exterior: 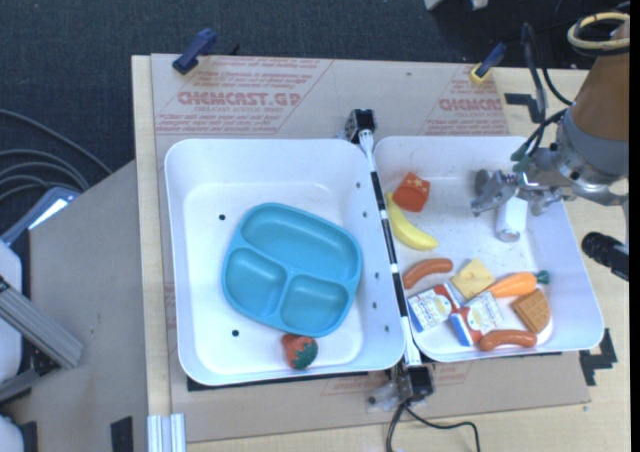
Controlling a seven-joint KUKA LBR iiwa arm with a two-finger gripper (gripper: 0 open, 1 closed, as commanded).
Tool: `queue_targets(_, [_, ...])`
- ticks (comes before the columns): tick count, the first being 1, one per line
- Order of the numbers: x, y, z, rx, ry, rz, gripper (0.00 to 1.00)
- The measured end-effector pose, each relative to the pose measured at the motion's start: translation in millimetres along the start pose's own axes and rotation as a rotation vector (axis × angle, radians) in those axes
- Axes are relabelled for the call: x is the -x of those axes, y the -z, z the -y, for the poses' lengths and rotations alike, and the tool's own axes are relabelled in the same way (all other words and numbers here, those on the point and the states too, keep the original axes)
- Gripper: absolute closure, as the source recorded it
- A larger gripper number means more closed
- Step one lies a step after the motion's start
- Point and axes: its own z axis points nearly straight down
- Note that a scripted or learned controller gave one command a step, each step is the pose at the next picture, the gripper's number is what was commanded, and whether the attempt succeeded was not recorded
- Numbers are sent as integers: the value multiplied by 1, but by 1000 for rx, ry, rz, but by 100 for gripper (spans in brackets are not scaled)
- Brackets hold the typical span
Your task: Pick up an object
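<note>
My gripper (507, 212) hangs over the back part of the right bin (575, 270), on the grey arm with its orange band (610, 100). Below and in front of it lie a yellow cheese wedge (472, 278), a carrot (515, 285) and a waffle (532, 310). To its left are a red pepper piece (411, 192), a banana (406, 228) and a sausage (428, 271). Two small cartons (432, 308) (486, 314) and a second sausage (505, 340) sit near the front wall. I see nothing held under the gripper.
The left bin (190, 240) holds a blue divided plate (291, 267) and a strawberry (299, 350) at its front. A black divider rail (383, 240) runs between the bins. Blue clamps (193, 50) (488, 61) grip the board's back edge.
</note>
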Motion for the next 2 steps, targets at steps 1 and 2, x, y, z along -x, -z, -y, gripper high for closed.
queue_targets(1, [5, -123, -11, -1, -1, 0, 0])
queue_targets(2, [-21, -128, 15, 0, -1, 0, 0])
